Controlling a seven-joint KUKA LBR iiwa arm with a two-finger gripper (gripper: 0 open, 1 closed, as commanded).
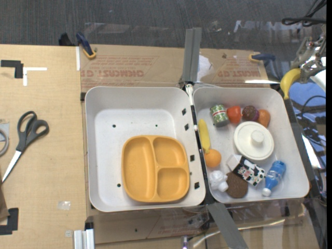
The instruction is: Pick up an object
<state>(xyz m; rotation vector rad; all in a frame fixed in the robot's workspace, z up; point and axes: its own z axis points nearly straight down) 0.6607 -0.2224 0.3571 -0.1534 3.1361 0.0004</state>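
My gripper [309, 65] hangs at the far right, beyond the right bin's back corner. It is shut on the end of a yellow banana [290, 81], which hangs down and to the left above the bin's rim. The right bin [290, 139] holds a green can [219, 114], a red tomato [234, 113], a dark plum [250, 112], two oranges [212, 158], a white lid [253, 140], a yellow corn-like piece [204, 134], a cow-patterned box [250, 172], a brown cookie [237, 187] and a blue bottle [275, 176].
The left bin [104, 139] carries a yellow divided plate [155, 168]. Scissors [25, 135] lie on the wooden bench at the left. Blue clamps [85, 44] hold cardboard behind the bins. Cables and blue material [308, 95] crowd the right side.
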